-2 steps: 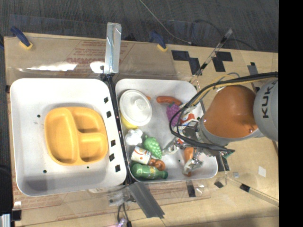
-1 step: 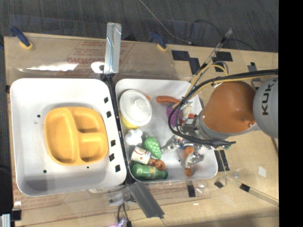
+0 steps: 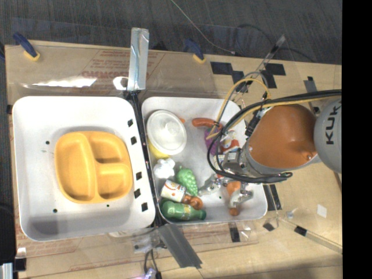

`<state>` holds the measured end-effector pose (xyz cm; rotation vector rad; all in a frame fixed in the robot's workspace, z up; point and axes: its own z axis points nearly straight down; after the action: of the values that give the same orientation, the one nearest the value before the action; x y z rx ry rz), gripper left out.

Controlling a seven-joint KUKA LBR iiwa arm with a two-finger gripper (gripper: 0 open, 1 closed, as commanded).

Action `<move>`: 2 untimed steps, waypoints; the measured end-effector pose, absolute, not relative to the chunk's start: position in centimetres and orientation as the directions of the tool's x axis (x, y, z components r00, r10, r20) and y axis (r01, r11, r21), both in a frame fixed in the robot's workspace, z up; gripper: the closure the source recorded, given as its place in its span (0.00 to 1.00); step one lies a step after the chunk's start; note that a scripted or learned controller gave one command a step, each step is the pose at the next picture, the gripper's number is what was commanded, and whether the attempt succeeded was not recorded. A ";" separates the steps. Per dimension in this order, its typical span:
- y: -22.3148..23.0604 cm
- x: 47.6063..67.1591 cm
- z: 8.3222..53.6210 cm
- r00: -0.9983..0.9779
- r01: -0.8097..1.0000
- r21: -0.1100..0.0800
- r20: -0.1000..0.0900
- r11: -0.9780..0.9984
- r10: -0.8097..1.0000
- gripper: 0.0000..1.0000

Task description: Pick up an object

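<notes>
We look down on a tan cardboard-covered tabletop (image 3: pixel 70 63) bearing two shallow white plastic bins side by side. The left bin (image 3: pixel 26 156) holds only a yellow divided plastic tray (image 3: pixel 93 166), lying flat at its centre, so it reads as the drop side. The right bin (image 3: pixel 197 106) is the picking side, and its toys crowd together. A round white lidded cup (image 3: pixel 167 129) sits at about ten o'clock in it. A small orange-red sausage-shaped toy (image 3: pixel 203 122) lies near twelve. A green leafy toy vegetable (image 3: pixel 187 180) and a green bottle-shaped toy (image 3: pixel 183 212) lie toward seven.

The grey arm with its orange band (image 3: pixel 285 138) reaches in from three o'clock and hangs low over the bin's five o'clock corner. We judge that it is there to try for the small orange toy piece (image 3: pixel 233 186) just beside the hand (image 3: pixel 229 192). The wrist and cables hide the hand's working end, so we cannot tell whether it is spread or pinching anything. Nothing is visibly lifted clear of the bin floor.
</notes>
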<state>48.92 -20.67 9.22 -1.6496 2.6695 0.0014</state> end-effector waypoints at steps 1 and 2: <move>-20.6 48.2 9.3 -0.386 -0.922 -0.005 -0.005 0.386 -0.922 0.00; -20.8 48.0 9.3 -0.198 -0.980 -0.005 -0.003 0.198 -0.980 0.00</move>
<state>47.96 -20.75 9.25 -1.9864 2.4271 -0.0027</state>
